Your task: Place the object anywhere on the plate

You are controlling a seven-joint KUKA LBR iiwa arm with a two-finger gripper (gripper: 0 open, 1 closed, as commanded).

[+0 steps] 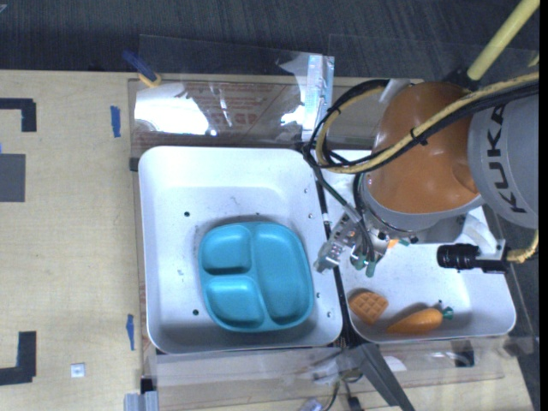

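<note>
The gripper hangs over the right bin at its left wall (whether it is open, I cannot tell). The waffle lies just below it, the carrot beside that. The plate sits left, in the left bin.

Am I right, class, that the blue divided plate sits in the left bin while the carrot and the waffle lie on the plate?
Not quite. The camera view shows the blue divided plate in the left bin, but the carrot and the waffle lie in the right bin, near its front edge, not on the plate. The gripper hangs above them.
</note>
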